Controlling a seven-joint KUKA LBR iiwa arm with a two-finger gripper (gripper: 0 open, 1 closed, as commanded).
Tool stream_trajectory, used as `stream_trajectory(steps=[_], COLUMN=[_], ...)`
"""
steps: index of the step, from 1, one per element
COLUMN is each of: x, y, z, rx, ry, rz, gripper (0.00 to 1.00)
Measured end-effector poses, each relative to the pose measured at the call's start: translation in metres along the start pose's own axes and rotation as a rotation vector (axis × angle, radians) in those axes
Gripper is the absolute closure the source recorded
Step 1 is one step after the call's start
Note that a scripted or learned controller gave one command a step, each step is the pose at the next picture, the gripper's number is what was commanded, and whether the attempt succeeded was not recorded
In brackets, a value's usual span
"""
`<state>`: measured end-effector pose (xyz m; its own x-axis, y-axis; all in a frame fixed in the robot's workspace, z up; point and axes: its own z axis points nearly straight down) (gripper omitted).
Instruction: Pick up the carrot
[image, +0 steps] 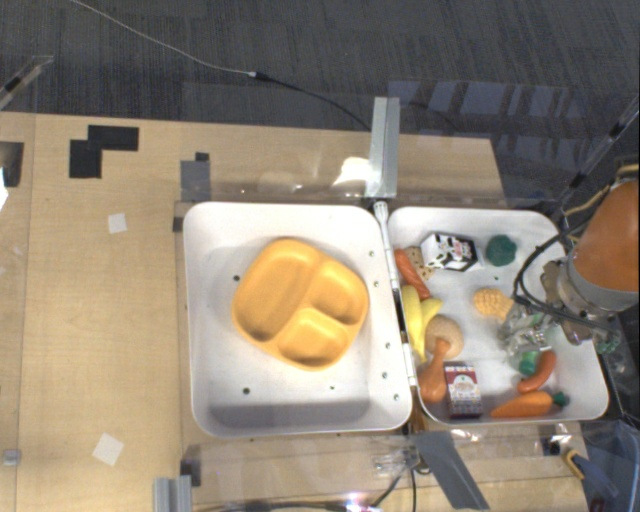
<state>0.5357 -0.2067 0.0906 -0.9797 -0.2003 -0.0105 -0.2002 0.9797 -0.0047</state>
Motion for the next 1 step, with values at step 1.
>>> stream_trajectory(steps=[1], x=[-0.0298], y=[0.0454], z=[-0.0319], rx=[-0.002], ry=[-0.001], rz=[0.207], gripper=[1.0])
